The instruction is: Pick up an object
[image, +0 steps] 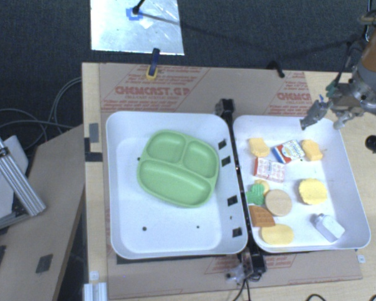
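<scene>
My gripper [326,116] hangs over the far right corner of the right bin [357,221], open, with nothing between its fingers. Below it in that bin lie several small items: a yellow block [258,147], a blue-and-white packet [289,150], an orange-yellow piece [311,149], a red-and-white packet [269,168], a yellow round lump [313,191], a green piece [257,192], a tan disc [278,202], a brown cracker [261,216], a yellow oval [277,234] and a small grey bottle [326,226]. The orange-yellow piece lies closest to the gripper.
The left bin [122,231] holds a green divided plate [178,167]. A black divider with clips [233,168] runs between the bins. A metal sheet [135,17] lies beyond the bench, and an aluminium frame [9,168] stands at the left.
</scene>
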Motion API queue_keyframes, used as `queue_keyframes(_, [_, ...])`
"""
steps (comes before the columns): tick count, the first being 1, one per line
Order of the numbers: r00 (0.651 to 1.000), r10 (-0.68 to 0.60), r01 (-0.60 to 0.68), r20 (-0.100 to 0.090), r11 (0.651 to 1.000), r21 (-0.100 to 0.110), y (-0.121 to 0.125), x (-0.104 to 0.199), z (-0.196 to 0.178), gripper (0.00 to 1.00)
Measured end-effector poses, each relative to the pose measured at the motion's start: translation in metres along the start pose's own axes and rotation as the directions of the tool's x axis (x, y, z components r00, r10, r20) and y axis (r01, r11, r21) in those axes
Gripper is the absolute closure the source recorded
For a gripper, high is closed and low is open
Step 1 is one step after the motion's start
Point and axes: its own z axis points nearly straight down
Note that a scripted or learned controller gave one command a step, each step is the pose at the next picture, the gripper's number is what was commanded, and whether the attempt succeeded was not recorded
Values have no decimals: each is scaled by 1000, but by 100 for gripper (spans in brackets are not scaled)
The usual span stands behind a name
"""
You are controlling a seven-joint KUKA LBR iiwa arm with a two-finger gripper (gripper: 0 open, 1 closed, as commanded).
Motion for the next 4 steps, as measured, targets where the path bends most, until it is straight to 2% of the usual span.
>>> queue_keyframes(1, [1000, -3, 3, 2, 1000, -11, 2, 0, -7, 0])
queue_keyframes(2, [1000, -1, 1, 1, 1000, -7, 3, 3, 56, 0])
queue_keyframes(4, [1000, -5, 5, 6, 1000, -16, 16, 1, 158, 0])
